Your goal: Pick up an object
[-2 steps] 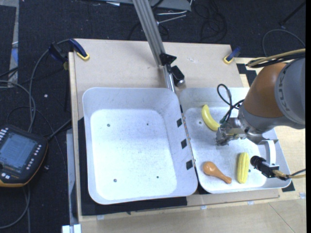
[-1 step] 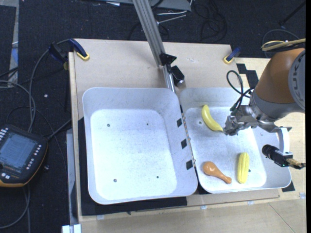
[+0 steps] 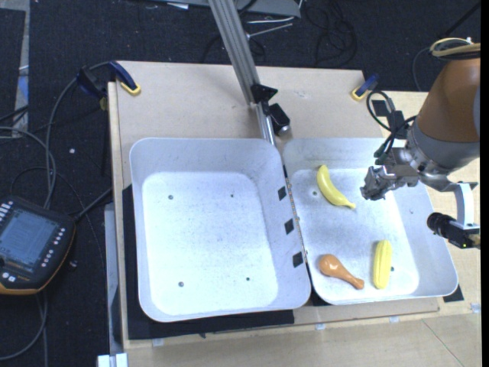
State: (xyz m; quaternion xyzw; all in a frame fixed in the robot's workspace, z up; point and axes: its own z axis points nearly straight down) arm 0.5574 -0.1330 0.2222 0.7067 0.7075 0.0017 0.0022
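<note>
End effector [image 3: 376,186] over right bin [image 3: 428,235], just right of banana [image 3: 332,188]; finger state cannot be told. Orange drumstick toy [image 3: 339,271] and corn cob [image 3: 382,264] nearer.

Slanted overhead view of both bins [image 3: 206,159]

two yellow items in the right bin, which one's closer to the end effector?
The banana at the back of the right bin, just left of the end effector. The corn cob lies nearer the front edge, beside the orange drumstick.
</note>
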